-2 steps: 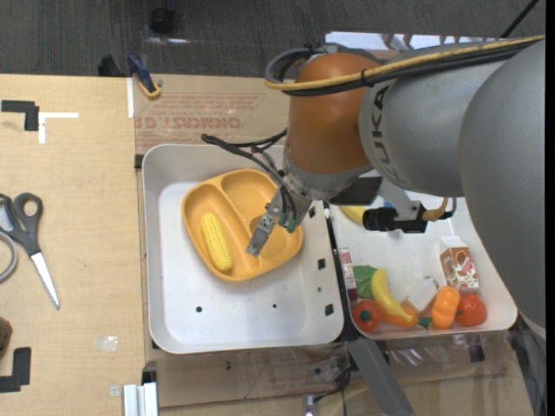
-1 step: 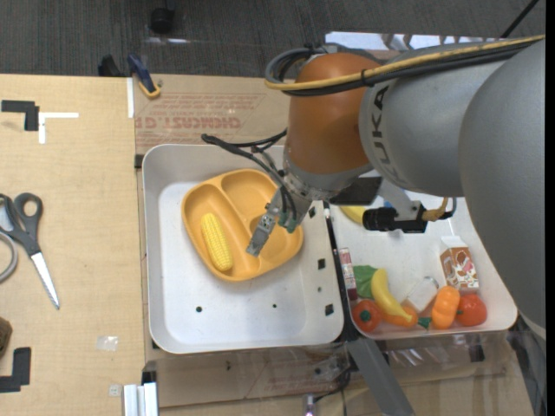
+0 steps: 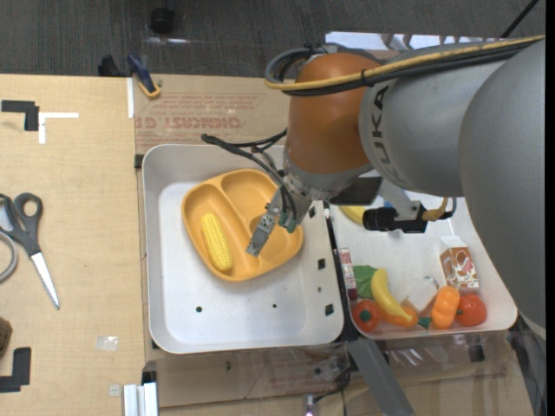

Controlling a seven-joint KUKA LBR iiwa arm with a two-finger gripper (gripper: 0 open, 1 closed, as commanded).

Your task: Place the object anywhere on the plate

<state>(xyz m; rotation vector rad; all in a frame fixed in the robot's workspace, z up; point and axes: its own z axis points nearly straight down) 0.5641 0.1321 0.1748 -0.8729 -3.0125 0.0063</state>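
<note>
Corn (image 3: pixel 216 240) lies on the yellow plate (image 3: pixel 238 193), in the plate's left part, well apart from the claw. Its long side runs from about 11 o'clock to 5 o'clock, with the lower end pointing down toward the front of the bin. The plate has a ridge down the middle and sits in the left white bin (image 3: pixel 173 319). The claw (image 3: pixel 268 228) hangs over the right part of the plate, at about 3 o'clock from the corn. Its two fingers are a little apart and nothing is between them. The right white bin (image 3: pixel 499 315) holds toy food: a banana (image 3: pixel 392 300), a tomato (image 3: pixel 368 316), an orange pepper (image 3: pixel 444 306) and a small carton (image 3: pixel 459 267). At 9 o'clock, scissors (image 3: pixel 30 241) lie on the wooden bench (image 3: pixel 69 172). A flat cardboard sheet (image 3: pixel 208 115) lies behind the left bin, and dark carpet (image 3: pixel 130 16) shows at 12 o'clock.
</note>
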